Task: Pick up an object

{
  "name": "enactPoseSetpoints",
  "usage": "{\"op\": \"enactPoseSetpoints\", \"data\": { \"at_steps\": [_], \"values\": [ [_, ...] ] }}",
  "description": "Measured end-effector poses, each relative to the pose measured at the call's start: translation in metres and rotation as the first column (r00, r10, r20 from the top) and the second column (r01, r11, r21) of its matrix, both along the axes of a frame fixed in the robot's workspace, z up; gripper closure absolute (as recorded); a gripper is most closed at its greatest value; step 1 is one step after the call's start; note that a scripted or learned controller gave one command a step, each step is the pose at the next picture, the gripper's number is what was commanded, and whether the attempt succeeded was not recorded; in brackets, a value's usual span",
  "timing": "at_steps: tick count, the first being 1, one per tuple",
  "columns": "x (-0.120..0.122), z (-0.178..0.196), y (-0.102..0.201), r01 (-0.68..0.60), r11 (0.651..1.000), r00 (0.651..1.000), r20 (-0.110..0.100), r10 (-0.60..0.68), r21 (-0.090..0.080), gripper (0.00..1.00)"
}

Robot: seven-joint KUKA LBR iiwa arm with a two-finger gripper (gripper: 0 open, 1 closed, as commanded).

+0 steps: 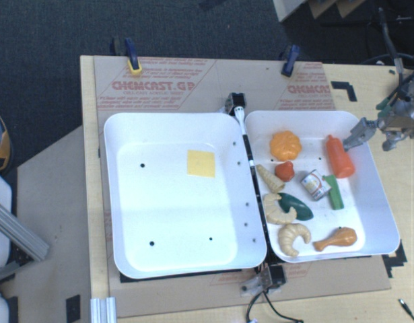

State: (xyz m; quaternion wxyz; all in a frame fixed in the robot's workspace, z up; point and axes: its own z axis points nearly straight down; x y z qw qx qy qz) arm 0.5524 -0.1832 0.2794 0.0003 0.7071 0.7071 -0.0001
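My gripper (372,140) hangs over the far right rim of the right bin (382,200). It is open, with nothing between its fingers. One fingertip (355,134) is just right of the top of an orange carrot (340,157). The same bin also holds an orange fruit (285,145), a small red tomato (284,171), a silver can (315,184), a green pepper (334,192), a dark green leafy piece (295,206), a croissant (293,238), a chicken drumstick (337,238) and pale pieces (269,180) near the divider.
The left bin (126,200) holds one flat yellow square (200,163) toward its far side. Blue clamps (132,54) (290,60) grip the cardboard base at the back. A cable and connector (268,281) lie at the front between the bins.
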Motion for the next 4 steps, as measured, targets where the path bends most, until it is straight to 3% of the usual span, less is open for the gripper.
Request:
{"op": "enactPoseSetpoints", "data": {
  "at_steps": [1,2,3,4],
  "values": [
    [-0.003,-0.142,0.026,-0.002,1.0,1.0,-0.013,0.002,0.006,0.0],
    [0.08,-0.199,0.042,-0.005,1.0,1.0,0.0,0.005,0.0,0.0],
    [0.047,-0.195,0.092,-0.004,1.0,1.0,-0.005,0.004,0.004,0.0],
    [0.049,-0.184,0.089,0.0,1.0,1.0,0.0,0.0,0.0,1.0]
  ]
}}
